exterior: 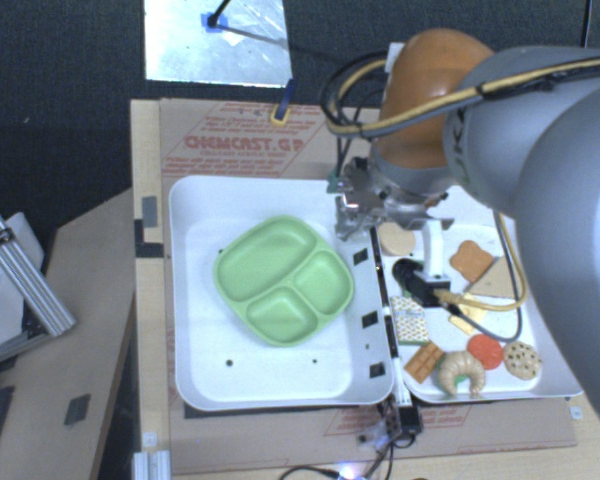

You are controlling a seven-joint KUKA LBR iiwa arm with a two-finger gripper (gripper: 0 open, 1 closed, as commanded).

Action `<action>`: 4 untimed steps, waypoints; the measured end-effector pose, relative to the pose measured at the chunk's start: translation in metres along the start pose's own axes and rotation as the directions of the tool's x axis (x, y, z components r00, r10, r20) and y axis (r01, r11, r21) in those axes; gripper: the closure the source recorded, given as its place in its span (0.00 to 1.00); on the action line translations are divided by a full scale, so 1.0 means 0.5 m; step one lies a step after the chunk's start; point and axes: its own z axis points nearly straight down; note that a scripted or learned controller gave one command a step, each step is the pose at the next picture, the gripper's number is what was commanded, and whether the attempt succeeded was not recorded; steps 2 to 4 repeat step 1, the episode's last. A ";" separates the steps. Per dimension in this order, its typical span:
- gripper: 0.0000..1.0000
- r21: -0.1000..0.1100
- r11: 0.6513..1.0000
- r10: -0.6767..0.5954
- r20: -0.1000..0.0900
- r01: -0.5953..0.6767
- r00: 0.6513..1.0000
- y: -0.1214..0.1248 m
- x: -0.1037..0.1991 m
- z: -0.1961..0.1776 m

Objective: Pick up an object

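Toy food pieces fill the right bin (540,393): toast slice (471,260), croissant (462,371), tomato slice (485,351), cookie (521,360), cracker (423,361), all below and right of the gripper (365,208). Green divided plate (284,280) sits in the left bin (195,318), lower left of the gripper. Arm (520,128) comes in from the right, wrist over the divider at the bins' far edge. Gripper state: cannot tell, nothing seen held.

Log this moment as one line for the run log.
hand: over bin divider, nothing seen held | green tray: left bin | toy foods: right bin
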 end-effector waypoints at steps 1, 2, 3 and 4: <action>1.00 0.003 1.000 0.000 0.001 0.000 1.000 -0.023 0.004 -0.005; 1.00 0.003 1.000 0.000 0.001 0.000 1.000 -0.023 0.004 -0.005; 1.00 0.003 1.000 0.000 0.001 0.000 1.000 -0.023 0.004 -0.005; 1.00 0.003 1.000 0.000 0.001 0.000 1.000 -0.023 0.004 -0.005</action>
